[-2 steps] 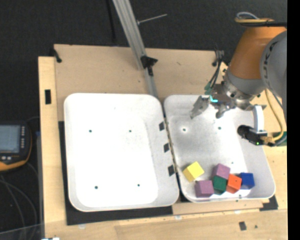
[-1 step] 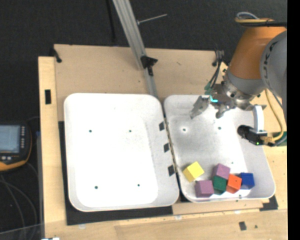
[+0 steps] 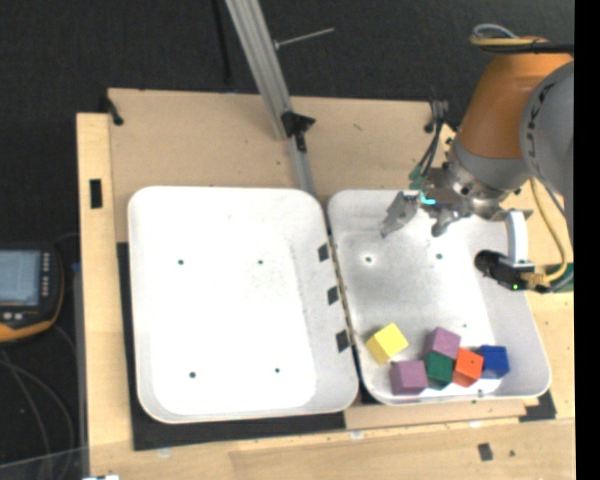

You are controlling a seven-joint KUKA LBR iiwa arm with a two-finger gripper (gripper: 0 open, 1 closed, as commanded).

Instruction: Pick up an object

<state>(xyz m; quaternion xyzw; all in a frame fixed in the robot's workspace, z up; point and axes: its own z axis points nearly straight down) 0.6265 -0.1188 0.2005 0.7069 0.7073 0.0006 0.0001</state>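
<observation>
Several small blocks lie at the near end of the right bin (image 3: 420, 278): a yellow block (image 3: 387, 343), two purple blocks (image 3: 408, 376) (image 3: 444, 343), a green block (image 3: 439, 368), an orange block (image 3: 468, 366) and a blue block (image 3: 494, 360). My gripper (image 3: 418, 220) hangs over the far end of the same bin, well away from the blocks. Its two fingers are spread apart and hold nothing.
The left bin (image 3: 230, 298) sits beside the right one. A slanted metal rail (image 3: 265, 68) runs from the top toward the gap between the bins. A small display device (image 3: 15, 283) rests off the bench at the left.
</observation>
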